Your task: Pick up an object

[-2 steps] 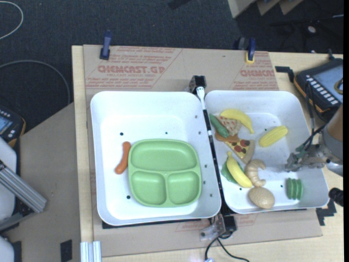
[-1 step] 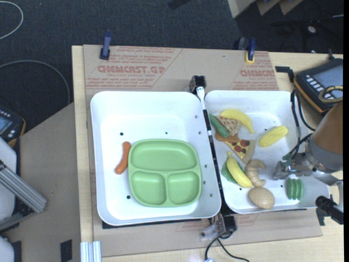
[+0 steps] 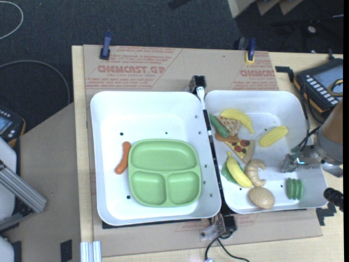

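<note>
White bins: two shallow trays side by side on a bench; the left bin (image 3: 103, 146) and the right bin (image 3: 283, 105) touch along a black centre seam.
Landmark: a green divided plate (image 3: 163, 171) with three compartments, lying in the left bin.
Orange piece: a carrot-like stick (image 3: 122, 157) just left of the plate, apart from it.
Right bin contents: well right of the plate, toy food in a loose cluster, with a yellow banana (image 3: 238, 117), a pizza slice (image 3: 240, 144), a corn cob (image 3: 272, 136), a second banana (image 3: 238, 172), a beige potato-like lump (image 3: 262, 197) and a green ridged piece (image 3: 294, 188).
Gripper: the claw (image 3: 294, 161) hangs over the right bin's far side from the plate, between corn cob and green ridged piece.
Claw state: I cannot tell whether it is released or clenched; nothing shows between its tips.
</note>
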{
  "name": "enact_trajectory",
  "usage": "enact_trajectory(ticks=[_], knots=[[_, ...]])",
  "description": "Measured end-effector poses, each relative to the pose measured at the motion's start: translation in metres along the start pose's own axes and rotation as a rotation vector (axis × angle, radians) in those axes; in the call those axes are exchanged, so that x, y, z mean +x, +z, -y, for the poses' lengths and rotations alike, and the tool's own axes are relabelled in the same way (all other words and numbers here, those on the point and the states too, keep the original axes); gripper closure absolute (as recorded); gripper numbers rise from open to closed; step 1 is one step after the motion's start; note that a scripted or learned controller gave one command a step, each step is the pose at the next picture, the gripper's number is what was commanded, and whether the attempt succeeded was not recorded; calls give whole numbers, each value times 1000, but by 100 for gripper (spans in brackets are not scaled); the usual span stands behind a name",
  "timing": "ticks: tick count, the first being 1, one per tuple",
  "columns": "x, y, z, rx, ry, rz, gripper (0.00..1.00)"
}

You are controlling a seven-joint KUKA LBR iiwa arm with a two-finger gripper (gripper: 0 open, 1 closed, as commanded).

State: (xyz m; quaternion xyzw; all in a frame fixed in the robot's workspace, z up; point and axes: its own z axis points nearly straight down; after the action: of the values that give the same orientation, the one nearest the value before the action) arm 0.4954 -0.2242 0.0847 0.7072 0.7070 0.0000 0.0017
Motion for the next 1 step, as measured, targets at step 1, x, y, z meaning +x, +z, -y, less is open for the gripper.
enact_trajectory(ticks=[1], knots=[[19,0,17,5,1,-4,100]])
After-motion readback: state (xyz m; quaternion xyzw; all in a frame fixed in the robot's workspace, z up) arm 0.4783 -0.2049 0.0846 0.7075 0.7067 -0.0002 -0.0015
